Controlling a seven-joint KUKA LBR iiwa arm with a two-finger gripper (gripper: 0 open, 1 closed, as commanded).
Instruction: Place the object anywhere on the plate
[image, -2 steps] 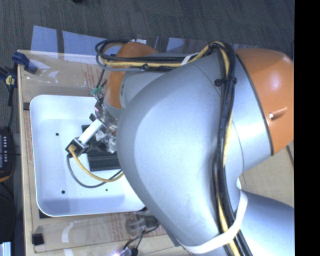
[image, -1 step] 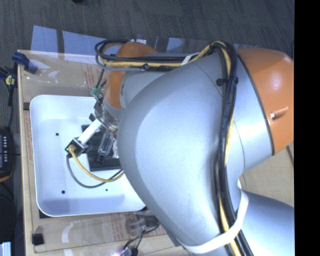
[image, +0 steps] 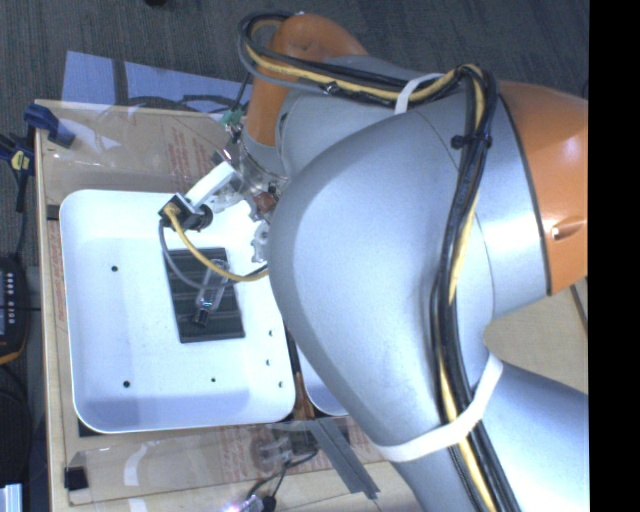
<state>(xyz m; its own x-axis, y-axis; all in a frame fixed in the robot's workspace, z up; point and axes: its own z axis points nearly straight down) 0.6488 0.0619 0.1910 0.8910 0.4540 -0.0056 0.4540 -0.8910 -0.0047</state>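
Note:
A dark grey ribbed rectangular plate (image: 205, 295) lies in the left white bin (image: 110, 330), towards its right side. A small shiny metallic object (image: 206, 302) rests on the plate near its middle. My gripper (image: 243, 203) hangs over the bin's upper right corner, above and to the right of the plate. A white bracket with a black tip (image: 190, 203) sticks out from it to the left. A yellow cable (image: 215, 262) loops from that tip across the top of the plate. The arm's body hides the gripper's far side.
The big grey arm (image: 400, 280) covers the right bin except for a sliver of its rim (image: 318, 400). Cardboard bench surface and tape (image: 150, 460) lie along the front. A blue clamp (image: 45, 125) sits at the bench's upper left corner.

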